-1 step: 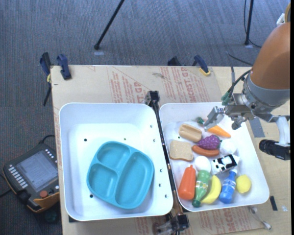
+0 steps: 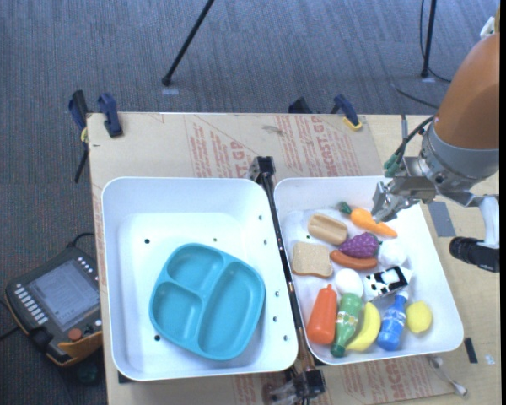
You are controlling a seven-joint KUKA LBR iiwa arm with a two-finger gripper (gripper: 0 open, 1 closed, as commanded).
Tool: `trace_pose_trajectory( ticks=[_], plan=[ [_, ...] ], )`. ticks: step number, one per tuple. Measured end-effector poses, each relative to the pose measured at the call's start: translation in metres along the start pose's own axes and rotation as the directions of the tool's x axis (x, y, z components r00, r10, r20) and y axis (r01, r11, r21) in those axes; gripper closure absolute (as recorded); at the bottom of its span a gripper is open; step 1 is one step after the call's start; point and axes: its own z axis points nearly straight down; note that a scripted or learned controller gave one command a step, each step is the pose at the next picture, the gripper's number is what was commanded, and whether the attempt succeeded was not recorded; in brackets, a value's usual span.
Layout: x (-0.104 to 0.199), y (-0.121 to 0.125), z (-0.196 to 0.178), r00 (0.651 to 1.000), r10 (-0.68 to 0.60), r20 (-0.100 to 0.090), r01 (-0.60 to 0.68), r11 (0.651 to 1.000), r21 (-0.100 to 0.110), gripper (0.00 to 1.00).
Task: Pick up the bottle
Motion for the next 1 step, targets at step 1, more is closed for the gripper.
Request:
trace_pose_trajectory(
  ticks=[1],
  plan=[
    [-0.0504, -0.0027, -0.0301, 0.997, 0.072, 0.002, -0.072, 0.997, -0.004, 1.0]
  ],
)
